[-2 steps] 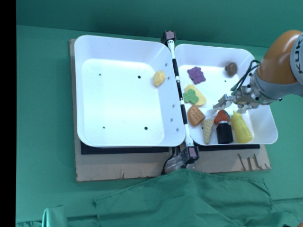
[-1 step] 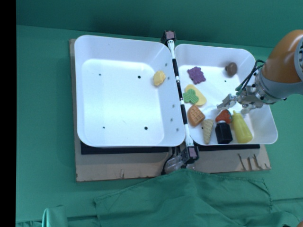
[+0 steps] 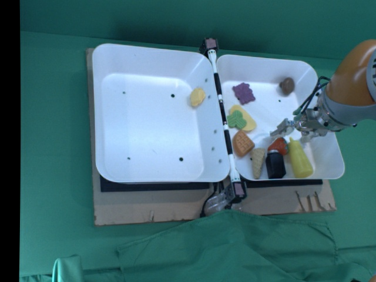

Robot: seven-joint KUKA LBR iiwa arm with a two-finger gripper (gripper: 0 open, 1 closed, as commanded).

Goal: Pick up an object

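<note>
White plastic bins sit side by side on the green counter [image 3: 53,128], with a strip of cardboard [image 3: 117,207] showing beneath them. The left bin [image 3: 117,175] has just one thing in it, a small yellow piece [image 3: 197,97] lying close to its right wall. The right bin [image 3: 329,172] carries the rest: a purple piece [image 3: 243,92] and a brown lump [image 3: 286,86] toward the far side, a green piece [image 3: 237,120] lying on a yellow disc [image 3: 249,122], an orange waffle-like piece [image 3: 242,143], a tan cone [image 3: 258,162], a dark bottle with a red cap [image 3: 275,163], a red piece [image 3: 281,145] and a yellow bottle [image 3: 300,160].

From the right the grey arm with its orange band [image 3: 355,69] reaches in over the right bin. Its pincer [image 3: 292,128] hangs above the near right part of that bin, just over the red piece and the two bottles. Its fingers [image 3: 281,128] look spread apart, and I see nothing caught between them.

As I judge it, the pick-up is not yet made. Everything lies on the bin floors, and nothing is lifted. The arm seems placed for a try at the cluster under it, most likely the red piece or one of the bottles, though I cannot tell which it aims for. Left to do: come down, close on one thing, and raise it clear. Those things crowd together, touching or nearly so, which could spoil a clean grip.
</note>
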